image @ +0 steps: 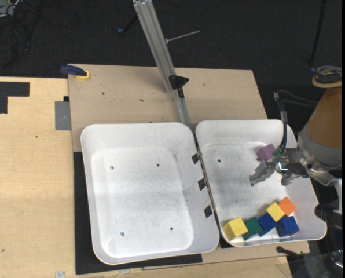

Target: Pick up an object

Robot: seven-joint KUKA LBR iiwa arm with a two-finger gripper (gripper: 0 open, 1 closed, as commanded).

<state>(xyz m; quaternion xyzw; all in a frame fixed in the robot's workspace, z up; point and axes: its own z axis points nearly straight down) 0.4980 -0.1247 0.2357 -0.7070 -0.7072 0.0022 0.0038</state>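
Reaching in from the right, the end effector [272,175] hangs over the right bin [236,133], its metal fingers spread apart and gripping nothing, a purple block [267,152] just above it. Yellow [237,227], green [253,226], blue [275,212] and orange [286,205] cubes huddle against the bin's lower-right rim. Smooth white floor lies open at the bin's upper left.

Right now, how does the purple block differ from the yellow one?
The purple block sits alone mid-bin, beside the hand; the yellow block lies at the near edge, touching a green block. Purple looks paler and smaller, yellow brighter. Both lie in the right bin.
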